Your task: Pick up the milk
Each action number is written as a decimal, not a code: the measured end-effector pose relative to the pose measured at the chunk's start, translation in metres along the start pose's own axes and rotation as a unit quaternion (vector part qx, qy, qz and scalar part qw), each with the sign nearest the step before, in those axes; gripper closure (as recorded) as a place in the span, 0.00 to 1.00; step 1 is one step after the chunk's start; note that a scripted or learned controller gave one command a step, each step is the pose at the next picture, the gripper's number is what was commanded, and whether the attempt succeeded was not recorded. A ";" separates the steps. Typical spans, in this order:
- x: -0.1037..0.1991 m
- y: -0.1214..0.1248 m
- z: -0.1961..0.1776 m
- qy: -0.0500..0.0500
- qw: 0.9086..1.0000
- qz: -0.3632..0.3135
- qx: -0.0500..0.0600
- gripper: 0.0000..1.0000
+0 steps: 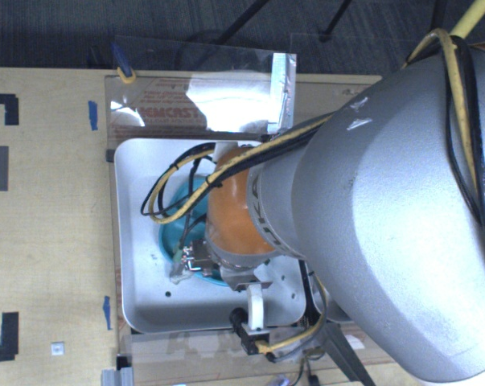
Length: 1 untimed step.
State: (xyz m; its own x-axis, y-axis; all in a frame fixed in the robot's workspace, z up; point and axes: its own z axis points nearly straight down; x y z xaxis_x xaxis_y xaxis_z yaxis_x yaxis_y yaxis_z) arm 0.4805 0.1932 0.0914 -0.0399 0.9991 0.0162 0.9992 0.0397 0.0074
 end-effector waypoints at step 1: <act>0.018 0.005 0.000 -0.008 0.997 -0.072 -0.004 0.00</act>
State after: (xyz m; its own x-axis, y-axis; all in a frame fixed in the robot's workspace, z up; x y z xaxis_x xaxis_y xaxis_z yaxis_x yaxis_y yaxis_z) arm 0.4845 0.2117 0.0912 -0.1823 0.9833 -0.0010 0.9831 0.1822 0.0156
